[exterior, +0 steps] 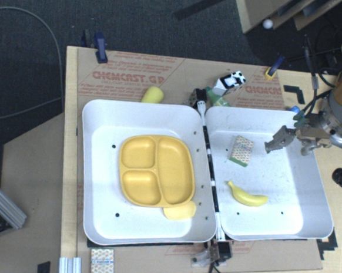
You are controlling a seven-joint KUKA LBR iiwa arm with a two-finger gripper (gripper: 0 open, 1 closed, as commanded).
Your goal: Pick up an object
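Nothing is picked yet: the pincer [290, 139] hangs wide and empty, banana [247, 196] and sponge [241, 151] untouched near the bench's right edge

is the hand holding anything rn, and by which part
Nothing is held. The hand hangs open over the right bin, with nothing between its fingers; the sponge and banana lie apart from it.

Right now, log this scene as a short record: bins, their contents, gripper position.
left bin: holds a yellow divided tray with a pale yellow piece at its near edge
right bin: holds a banana and a small sponge, apart from each other
gripper: above the right bin's far right part, holding nothing, clear of both objects
behind the bins: yellow object on the board
task state: nothing picked up yet
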